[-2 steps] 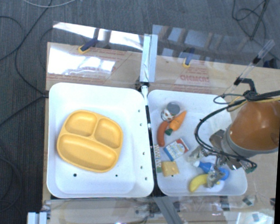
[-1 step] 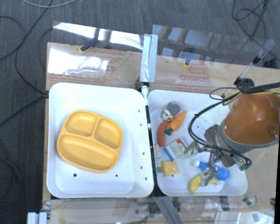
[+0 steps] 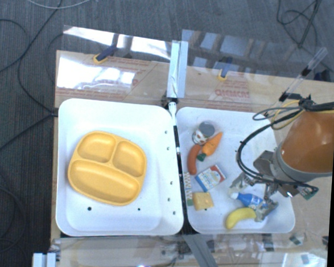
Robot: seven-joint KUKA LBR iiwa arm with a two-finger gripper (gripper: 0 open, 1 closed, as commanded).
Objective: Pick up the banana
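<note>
Banana (image 3: pixel 238 217) near right bin's (image 3: pixel 286 224) front edge; jaws just above-right, partly hidden by wrist, state unclear.

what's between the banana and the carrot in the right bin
In the camera view, a small milk carton and a tan cracker-like piece lie between the banana and the carrot.

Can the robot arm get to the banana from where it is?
Probably yes. The gripper hangs right above the banana in the right bin, and nothing lies on top of the banana; a small blue-and-white thing sits close beside it.
</note>
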